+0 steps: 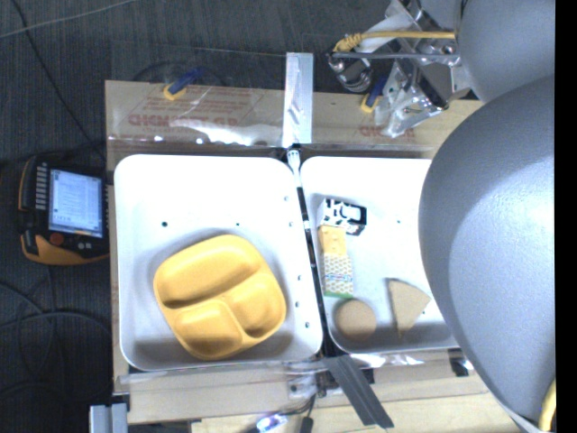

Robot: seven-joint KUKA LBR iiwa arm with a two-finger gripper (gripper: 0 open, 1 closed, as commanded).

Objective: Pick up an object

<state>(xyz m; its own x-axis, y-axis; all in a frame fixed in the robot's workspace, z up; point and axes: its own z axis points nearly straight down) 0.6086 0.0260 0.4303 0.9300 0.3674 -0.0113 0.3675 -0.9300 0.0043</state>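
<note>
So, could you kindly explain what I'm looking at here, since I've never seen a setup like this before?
This is a single picture from a camera fixed above a workbench, looking down at a slant. The large grey shape on the right is a robot arm reaching in; its gripper sits up near the top, beyond the bins, with nothing visible between its jaws. Two shallow white bins stand side by side. The left bin holds a yellow divided tray. The right bin holds a small black-and-white item, a yellow and green packet, a round tan piece and a tan wedge. The orange handheld device lying on the floor to the left has a lit screen.
</note>
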